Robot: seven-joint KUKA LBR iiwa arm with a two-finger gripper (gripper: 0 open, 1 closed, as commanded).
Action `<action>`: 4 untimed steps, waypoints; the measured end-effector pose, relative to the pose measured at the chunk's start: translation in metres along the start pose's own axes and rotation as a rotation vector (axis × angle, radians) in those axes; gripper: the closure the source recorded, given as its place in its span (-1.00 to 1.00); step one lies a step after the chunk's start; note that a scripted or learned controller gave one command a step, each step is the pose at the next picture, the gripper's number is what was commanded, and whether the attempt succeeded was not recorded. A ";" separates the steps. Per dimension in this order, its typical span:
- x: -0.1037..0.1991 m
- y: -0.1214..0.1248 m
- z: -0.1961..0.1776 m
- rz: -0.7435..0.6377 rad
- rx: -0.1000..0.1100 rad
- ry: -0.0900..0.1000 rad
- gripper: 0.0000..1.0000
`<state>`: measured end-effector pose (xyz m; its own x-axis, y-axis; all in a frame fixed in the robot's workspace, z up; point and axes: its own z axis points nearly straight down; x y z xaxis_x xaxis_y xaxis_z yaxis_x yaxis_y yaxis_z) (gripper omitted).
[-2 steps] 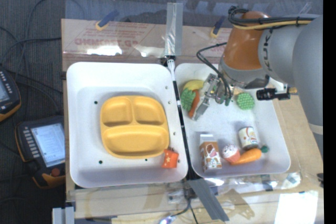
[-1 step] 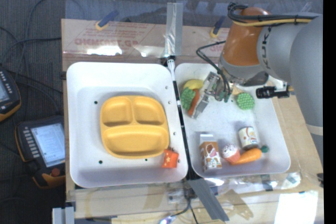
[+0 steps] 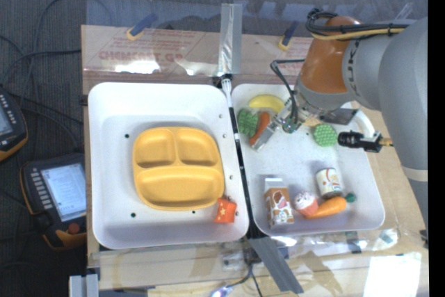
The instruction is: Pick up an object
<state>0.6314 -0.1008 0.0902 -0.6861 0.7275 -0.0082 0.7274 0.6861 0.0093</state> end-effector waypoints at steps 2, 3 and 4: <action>0.055 0.042 -0.137 0.122 0.010 0.005 1.00; 0.054 0.042 -0.146 0.121 0.013 0.002 1.00; 0.053 0.043 -0.155 0.120 0.015 -0.002 1.00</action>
<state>0.6241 -0.0325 0.2451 -0.5938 0.8045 -0.0097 0.8046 0.5938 -0.0049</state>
